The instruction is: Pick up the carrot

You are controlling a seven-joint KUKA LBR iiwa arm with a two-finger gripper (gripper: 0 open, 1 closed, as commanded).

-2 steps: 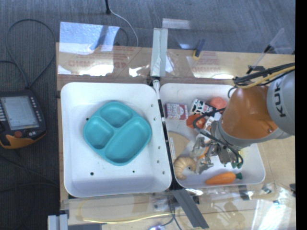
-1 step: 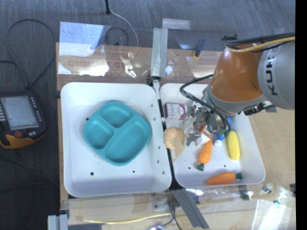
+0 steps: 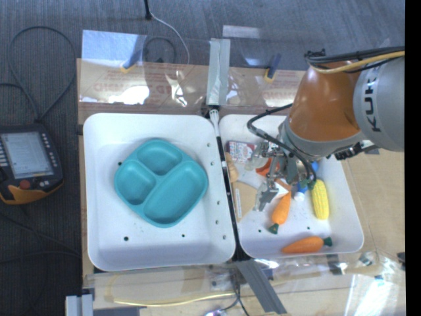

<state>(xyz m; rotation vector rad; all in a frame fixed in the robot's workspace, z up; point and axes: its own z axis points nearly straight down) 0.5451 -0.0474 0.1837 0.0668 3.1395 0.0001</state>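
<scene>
Two carrots lie in the right bin [image 3: 348,239]. One small orange carrot [image 3: 281,211] with a green end sits near the bin's middle, tilted. A longer carrot [image 3: 304,245] lies flat by the front wall. My gripper [image 3: 277,189] hangs over the bin's middle, just above and behind the small carrot, under the orange band of the arm [image 3: 325,107]. Its grey fingers [image 3: 266,197] look spread open, and I see nothing held between them. Part of the bin's middle is hidden by the wrist.
A yellow corn cob [image 3: 320,199] lies right of the small carrot. A small printed packet [image 3: 238,151] and other bits sit at the bin's back left. The left bin [image 3: 105,137] holds a teal divided plate [image 3: 162,181]. A pendant [image 3: 26,163] lies far left.
</scene>
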